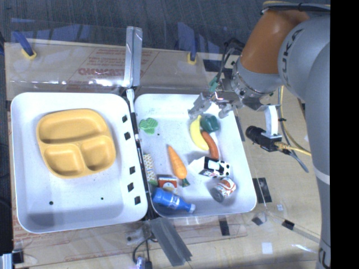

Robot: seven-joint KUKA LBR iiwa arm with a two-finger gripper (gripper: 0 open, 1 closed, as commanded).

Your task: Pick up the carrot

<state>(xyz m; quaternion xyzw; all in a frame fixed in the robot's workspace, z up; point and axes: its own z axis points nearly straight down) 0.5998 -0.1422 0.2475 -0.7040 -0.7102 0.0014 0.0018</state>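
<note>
The gripper [211,105] is seen spread open over the right bin [162,102], nothing held. The carrot [177,161] is best straddled across its middle.

Grey arm [305,49], orange band, black cables

Two bins side by side. In left bin [22,167]: tray [76,141]. In right bin [168,102]: carrot [177,162] mid-floor, banana [197,135] and sausage [211,144] right of it, bottle [173,201] at front, can [223,189] front right, gripper [211,106] above back.
</note>
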